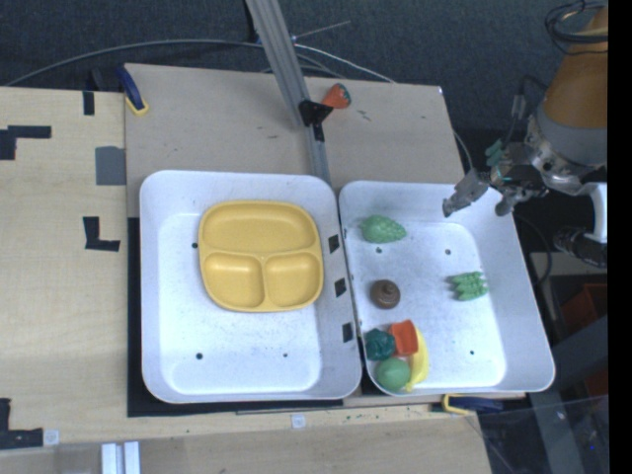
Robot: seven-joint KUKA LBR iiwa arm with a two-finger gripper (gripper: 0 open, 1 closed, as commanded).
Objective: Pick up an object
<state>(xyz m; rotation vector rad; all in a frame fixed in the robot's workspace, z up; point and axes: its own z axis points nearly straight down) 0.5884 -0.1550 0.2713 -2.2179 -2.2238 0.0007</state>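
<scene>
The claw point(484, 194) hangs over the upper right corner of the right-hand shallow white plastic bin point(513, 294), its two grey fingers spread apart with nothing between them, so it is released and carrying nothing. Nearest below it, well inside the bin, lies a small ridged green toy piece point(467, 284); up by the bin's inner wall sits a knobbly pale green lump shaped like a vegetable point(381, 229), and near the bin's middle a small round brown piece point(384, 291). Down in the lower left corner, crowded and touching, are a dark teal piece point(378, 344), an orange-red block point(404, 337), a yellow curved banana-like piece point(420, 363) and a light green ball point(392, 372). The left-hand white bin point(168, 294) holds a yellow three-compartment plastic plate point(261, 254), and both bins rest on a tan wooden surface point(59, 265). As I judge it, no object has yet been chosen, and the step in hand is the approach: the ridged green piece or the brown piece would be the sounder target, each standing apart from its neighbours, whereas the corner cluster risks a finger landing on the wrong item. Centre the spread fingers over the piece, then descend straight. I can read no brand, label or writing anywhere.
</scene>
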